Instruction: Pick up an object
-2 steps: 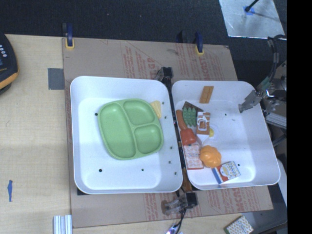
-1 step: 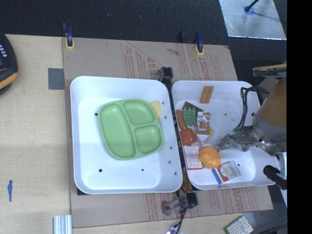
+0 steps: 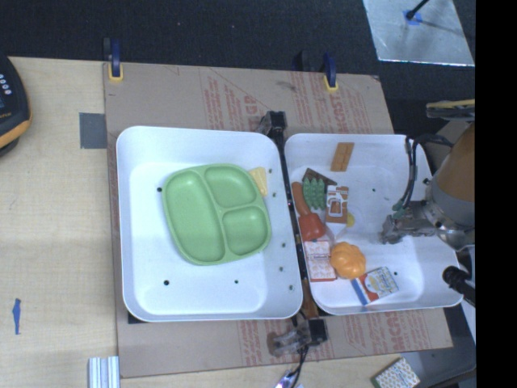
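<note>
The grey two-finger jaws (image 3: 393, 226) hang low over the right shallow white plastic bin (image 3: 380, 153), near its right side; whether they are spread or pressed together I cannot tell. Left of them lie a round orange fruit (image 3: 347, 259), small printed packets (image 3: 321, 261) and a tan stick (image 3: 342, 157). A green three-compartment plate (image 3: 216, 212) fills the left white bin (image 3: 145, 289)
</note>
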`<state>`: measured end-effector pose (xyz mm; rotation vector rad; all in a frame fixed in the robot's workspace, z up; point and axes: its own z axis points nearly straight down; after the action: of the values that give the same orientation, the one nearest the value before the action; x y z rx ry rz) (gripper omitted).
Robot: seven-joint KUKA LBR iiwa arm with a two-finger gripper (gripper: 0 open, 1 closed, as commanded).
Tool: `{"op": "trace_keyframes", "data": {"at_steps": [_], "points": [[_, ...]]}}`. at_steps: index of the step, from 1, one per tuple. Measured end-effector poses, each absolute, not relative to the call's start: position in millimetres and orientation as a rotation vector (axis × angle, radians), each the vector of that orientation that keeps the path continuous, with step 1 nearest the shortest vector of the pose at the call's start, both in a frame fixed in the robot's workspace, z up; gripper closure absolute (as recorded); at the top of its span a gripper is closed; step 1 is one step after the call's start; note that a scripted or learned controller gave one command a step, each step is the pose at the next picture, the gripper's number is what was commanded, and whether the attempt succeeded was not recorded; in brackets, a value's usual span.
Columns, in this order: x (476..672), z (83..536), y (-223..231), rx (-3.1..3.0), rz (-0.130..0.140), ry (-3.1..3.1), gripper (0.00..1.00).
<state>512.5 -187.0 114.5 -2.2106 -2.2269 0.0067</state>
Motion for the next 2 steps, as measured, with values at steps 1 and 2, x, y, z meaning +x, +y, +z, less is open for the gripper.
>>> {"op": "trace_keyframes", "data": {"at_steps": [1,2], "points": [[524.2,98,-102,-2.204,0.003,-2.230,1.00],[524.2,100,-112,-2.229,0.009,-2.227,0.00]]}}
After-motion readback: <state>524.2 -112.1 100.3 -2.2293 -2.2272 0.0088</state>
